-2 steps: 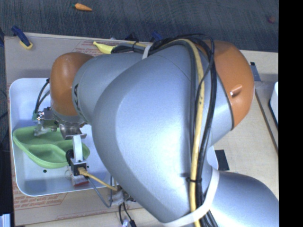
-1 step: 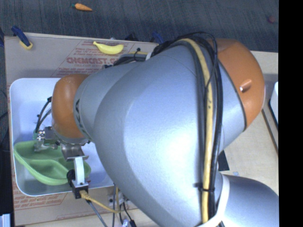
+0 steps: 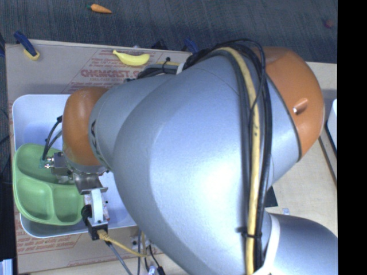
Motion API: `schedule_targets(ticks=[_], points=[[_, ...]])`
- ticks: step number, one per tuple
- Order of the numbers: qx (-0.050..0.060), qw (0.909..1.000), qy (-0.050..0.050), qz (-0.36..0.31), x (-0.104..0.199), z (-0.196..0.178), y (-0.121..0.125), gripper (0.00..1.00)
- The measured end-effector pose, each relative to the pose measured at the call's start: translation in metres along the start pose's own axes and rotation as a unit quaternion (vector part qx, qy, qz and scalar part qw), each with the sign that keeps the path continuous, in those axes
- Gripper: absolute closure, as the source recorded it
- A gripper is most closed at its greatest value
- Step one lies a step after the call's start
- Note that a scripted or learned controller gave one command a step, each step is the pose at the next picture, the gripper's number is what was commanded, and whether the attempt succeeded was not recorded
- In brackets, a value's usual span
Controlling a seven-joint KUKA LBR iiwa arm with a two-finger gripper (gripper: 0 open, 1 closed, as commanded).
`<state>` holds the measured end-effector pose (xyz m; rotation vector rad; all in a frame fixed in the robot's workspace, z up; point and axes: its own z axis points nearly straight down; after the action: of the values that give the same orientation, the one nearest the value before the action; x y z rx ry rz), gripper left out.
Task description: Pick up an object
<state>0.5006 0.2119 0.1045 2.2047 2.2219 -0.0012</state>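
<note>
Arm: one, grey [image 3: 189, 153]. It reaches from 3 o'clock across to 9 o'clock and covers most of what I can see. One orange band sits above the wrist at 9 o'clock and a second orange section at 2 o'clock.

Cables: a bundle of black and yellow ones [image 3: 255, 153] runs down the arm from 1 o'clock to 5 o'clock. I can't count them apart.

Cardboard: one sheet [image 3: 86, 73] with red print lies under the bench things. It shows at 11 o'clock and again at 7 o'clock.

Bin: I can make out one, white [image 3: 34, 105], at 9 o'clock. The arm cuts off its right side.

Green dish: one [image 3: 34, 199], lying inside the bin at 8 o'clock. It has two compartments, and the wrist hides its upper right part.

Banana: one, yellow [image 3: 132, 57], on the cardboard at 11 o'clock, outside the bin.

Clamps: two, blue. One is at 10 o'clock [image 3: 26, 44] and one at 12 o'clock [image 3: 189, 43], both on the cardboard's far edge.

Orange thing: one [image 3: 100, 8], small, on the dark carpet at 11 o'clock. It is too small for me to name.

Gripper: one [image 3: 60, 168], below the orange band and over the green dish's upper right part. I see it from behind and cannot tell whether it is apart, together or clamped on anything. I also cannot tell whether it touches the dish.
</note>
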Motion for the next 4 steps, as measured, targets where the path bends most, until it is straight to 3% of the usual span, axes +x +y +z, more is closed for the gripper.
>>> schedule_targets(ticks=[1, 2, 3, 4], points=[[-0.001, 1.0000, -0.001, 0.001, -0.001, 0.000, 0.001, 0.00], [0.000, 1.0000, -0.001, -0.002, 0.000, -0.010, 0.000, 1.00], [-0.001, 1.0000, -0.002, -0.001, -0.001, -0.011, 0.001, 0.00], [0.000, 1.0000, -0.002, -0.003, 0.000, -0.020, 0.001, 1.00]])
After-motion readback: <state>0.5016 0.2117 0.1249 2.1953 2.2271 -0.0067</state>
